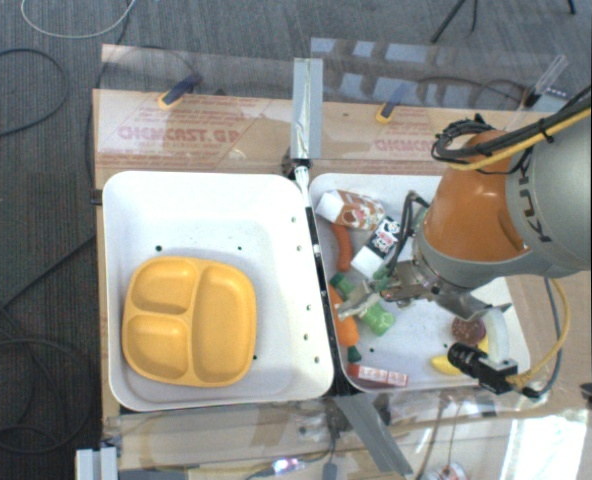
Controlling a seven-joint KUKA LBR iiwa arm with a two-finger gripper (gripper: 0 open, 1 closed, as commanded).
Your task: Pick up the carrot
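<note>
Two white bins sit side by side on the bench. The left bin [176, 193] holds one thing: a yellow tray [189, 320] with three compartments, lying flat toward the bin's near-left part.

The right bin [416, 343] is crowded. One arm [506, 208] reaches in from the right, its orange band over the bin's middle, and its gripper [384, 290] points left and down into the clutter near the bin's left wall. Whether it is parted or closed cannot be told, as the tip is lost among the items.

One carrot [341, 315] lies along the left wall of the right bin, orange, running from mid-wall toward the near edge, just left of the gripper tip and close to it; contact cannot be told. Beside it, one bright green block [378, 319] sits just under the gripper tip. One reddish sausage-like piece [344, 247] lies farther up the same wall. At the far-left corner there is one round packet [358, 209] with a red-and-white face, and next to it one small black-and-white box [384, 236]. Near the front edge lies one flat red-and-white packet [380, 375]. At the near-right, one yellow piece [443, 364] shows beside a black part of the arm's fittings, and one dark red round item [468, 330] lies just above it.

Behind the bins, two clamps [179, 90] with yellow and blue grips hold a cardboard sheet [196, 133].
</note>
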